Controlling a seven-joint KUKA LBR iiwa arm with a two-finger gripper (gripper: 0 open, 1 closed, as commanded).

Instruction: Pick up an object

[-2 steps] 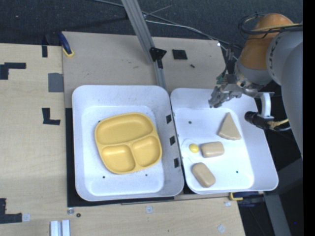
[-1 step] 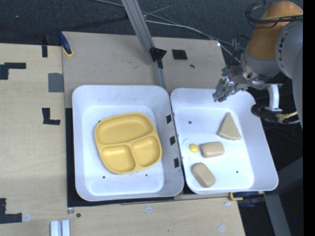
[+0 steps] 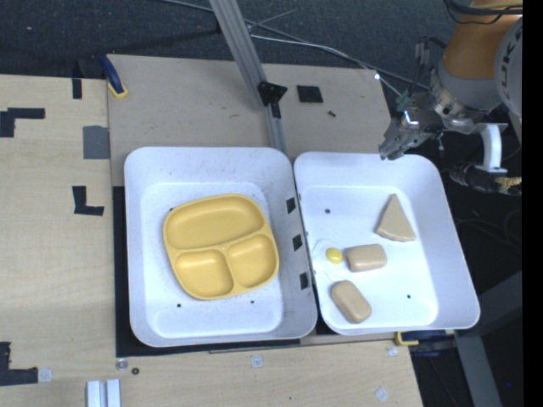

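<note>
Nearest us, two shallow white bins sit side by side on the pale wooden worktop (image 3: 51,253); we read no writing anywhere. Left bin (image 3: 144,185) holds a yellow three-compartment plastic plate (image 3: 221,246). Right bin (image 3: 441,253) holds a tan wedge-shaped block (image 3: 395,220), a tan rounded block (image 3: 366,258), a tan oval block (image 3: 350,301) and a small yellow ball (image 3: 334,256). Our tool (image 3: 393,148) hangs over that bin's far rim, well apart from them, nothing between; its grip we cannot tell.
</note>
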